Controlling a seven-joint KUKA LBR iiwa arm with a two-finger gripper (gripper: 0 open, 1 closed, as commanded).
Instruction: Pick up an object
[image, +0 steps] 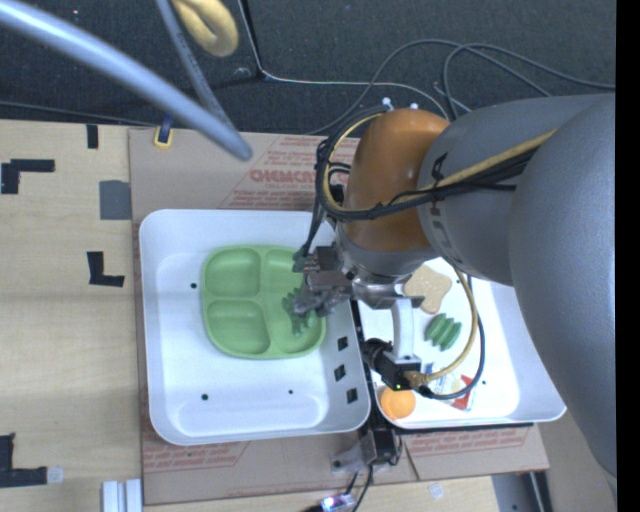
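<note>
Brown cardboard covers the bench under two white bins that sit side by side

The gripper (305, 298) hangs low over the right edge of the left bin (165, 330). It is right above the right rim of the green tray (240, 300). The pincer looks dark and blurry, so I cannot tell if it is apart or together, and I see nothing held in it.

The green tray is the thing closest to the gripper. It lies flat in the middle of the left bin and has little sections pressed into it. I think it is light, stiff plastic and a bit slippery. The thin raised rim on its right side looks like the best spot to pinch, because the flat middle gives nothing to grab.

The right bin (535, 400) holds more things. A tan toast-shaped piece (432, 288) lies near its middle, a green ridged toy (443, 330) is just beside it, and a small orange ball (398, 403) sits at the near left corner. These look small and light. The ball may roll away
</note>
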